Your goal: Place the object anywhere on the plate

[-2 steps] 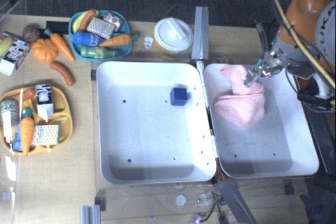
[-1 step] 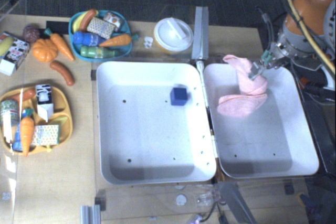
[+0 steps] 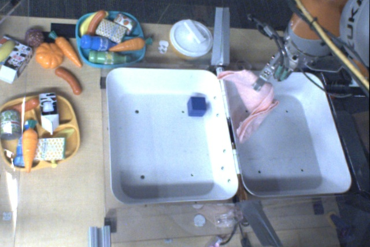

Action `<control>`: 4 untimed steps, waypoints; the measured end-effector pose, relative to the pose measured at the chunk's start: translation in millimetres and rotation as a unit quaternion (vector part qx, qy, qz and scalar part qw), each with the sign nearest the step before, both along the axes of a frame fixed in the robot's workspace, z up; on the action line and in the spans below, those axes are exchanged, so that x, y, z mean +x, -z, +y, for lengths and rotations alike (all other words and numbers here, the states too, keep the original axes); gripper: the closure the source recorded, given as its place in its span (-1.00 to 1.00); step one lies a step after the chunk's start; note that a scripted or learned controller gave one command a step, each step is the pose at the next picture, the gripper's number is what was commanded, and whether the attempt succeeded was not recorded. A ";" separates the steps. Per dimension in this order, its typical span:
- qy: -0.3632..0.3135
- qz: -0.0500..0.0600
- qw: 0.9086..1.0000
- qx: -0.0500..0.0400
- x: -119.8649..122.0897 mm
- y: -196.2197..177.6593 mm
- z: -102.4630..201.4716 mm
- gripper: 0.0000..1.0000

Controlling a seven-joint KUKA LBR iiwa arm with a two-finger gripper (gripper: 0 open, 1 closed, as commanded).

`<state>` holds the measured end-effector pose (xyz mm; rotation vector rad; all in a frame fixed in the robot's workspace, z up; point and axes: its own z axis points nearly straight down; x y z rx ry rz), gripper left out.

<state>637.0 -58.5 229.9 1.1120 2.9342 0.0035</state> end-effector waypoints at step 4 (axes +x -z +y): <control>-0.357 -0.001 0.934 -0.001 -45.0 1.0 158.1 -1.00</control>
